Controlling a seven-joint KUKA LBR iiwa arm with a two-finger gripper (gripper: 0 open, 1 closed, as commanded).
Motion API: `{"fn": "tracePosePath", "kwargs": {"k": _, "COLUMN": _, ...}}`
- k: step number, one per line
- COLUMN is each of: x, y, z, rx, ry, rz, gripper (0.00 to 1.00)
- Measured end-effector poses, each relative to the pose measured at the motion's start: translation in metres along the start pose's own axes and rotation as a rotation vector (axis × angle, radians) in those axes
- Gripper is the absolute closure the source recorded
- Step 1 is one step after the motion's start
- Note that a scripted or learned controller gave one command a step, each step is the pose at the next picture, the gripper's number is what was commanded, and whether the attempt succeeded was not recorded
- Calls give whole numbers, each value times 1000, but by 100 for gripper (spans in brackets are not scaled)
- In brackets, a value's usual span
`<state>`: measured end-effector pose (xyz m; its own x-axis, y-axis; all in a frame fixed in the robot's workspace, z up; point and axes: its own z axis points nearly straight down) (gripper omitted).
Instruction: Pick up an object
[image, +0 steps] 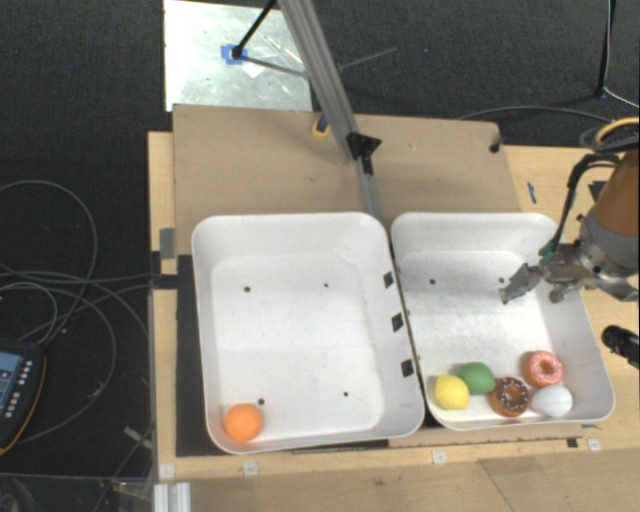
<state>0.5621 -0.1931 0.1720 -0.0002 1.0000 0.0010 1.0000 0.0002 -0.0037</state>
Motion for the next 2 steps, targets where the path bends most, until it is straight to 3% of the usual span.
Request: {"fn": "tracePosePath", "kwargs": {"k": 2, "x": -7, "y": -4, "z": 83, "rx": -2, "ry": 0, "rz": -1, "gripper": 0}}
